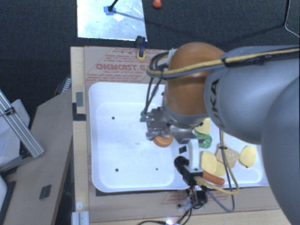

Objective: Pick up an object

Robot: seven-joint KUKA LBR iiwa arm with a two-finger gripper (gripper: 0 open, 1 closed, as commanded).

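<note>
Just below the hand point(157, 128), an orange round object point(163, 141) lies in the white bin point(108, 139); hand opening: cannot tell, nothing visibly held. Judgement: centre over it, descend straight, then close.

I have one fixed camera above the bench point(117, 64), looking down at a slant on the bins point(108, 139); the arm point(253, 97) enters from the right, close to the lens.
</note>
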